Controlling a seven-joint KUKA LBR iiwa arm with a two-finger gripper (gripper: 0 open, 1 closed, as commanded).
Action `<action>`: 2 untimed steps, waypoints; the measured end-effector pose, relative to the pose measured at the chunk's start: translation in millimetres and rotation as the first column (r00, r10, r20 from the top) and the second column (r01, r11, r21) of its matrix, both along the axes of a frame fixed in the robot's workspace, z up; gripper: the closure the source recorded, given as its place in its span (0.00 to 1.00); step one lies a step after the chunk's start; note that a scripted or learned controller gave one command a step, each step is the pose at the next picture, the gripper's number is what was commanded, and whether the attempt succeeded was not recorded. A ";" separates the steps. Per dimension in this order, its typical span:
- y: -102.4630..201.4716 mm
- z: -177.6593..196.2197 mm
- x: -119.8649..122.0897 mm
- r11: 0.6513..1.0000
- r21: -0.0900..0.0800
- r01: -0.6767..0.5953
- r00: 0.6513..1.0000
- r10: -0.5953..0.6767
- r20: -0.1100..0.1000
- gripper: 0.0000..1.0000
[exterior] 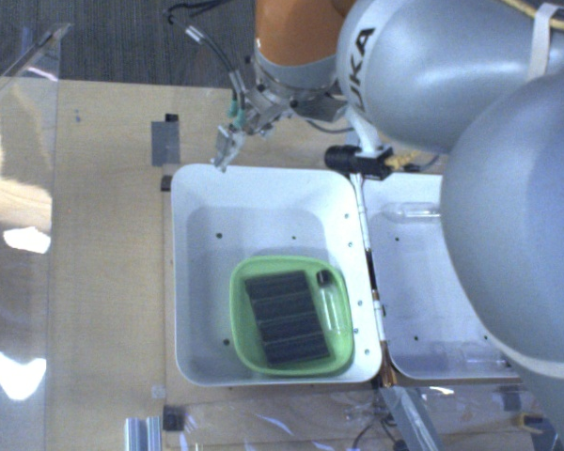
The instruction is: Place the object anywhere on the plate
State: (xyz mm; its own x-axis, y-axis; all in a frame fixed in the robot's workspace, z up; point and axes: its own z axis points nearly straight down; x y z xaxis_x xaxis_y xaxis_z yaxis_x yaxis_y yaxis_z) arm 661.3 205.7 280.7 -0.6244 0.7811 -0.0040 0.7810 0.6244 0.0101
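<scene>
so the dark ribbed rectangular block (285,318) is already lying flat on the light green rounded-square plastic plate (336,344), which sits in the near half of the left shallow white bin (193,252). Its long axis runs roughly front to back, tilted a bit so the far end leans toward the left. There's a small dark round bit at the plate's far right corner, can't tell what it is

From there the pincer (227,141) is well off, up past the far rim of that bin, hovering over the bare wooden bench (94,252). So the block lies down-frame and a little right of it, with the whole far half of the bin between them. Can't tell if the pincer is open or closed, too small and blurry, but nothing visible hangs from it. Looks to me like the placing is basically done
</scene>
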 end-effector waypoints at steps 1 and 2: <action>17.9 -14.0 -1.8 0.999 0.000 0.052 0.999 -0.052 -0.004 0.00; 0.5 49.5 8.6 0.998 -0.001 -0.066 0.998 0.066 0.003 0.00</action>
State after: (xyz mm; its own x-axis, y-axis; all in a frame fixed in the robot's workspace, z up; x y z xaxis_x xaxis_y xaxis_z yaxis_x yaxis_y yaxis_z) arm 669.9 206.2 330.2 -0.6747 0.7381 -0.0064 0.7380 0.6747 0.0121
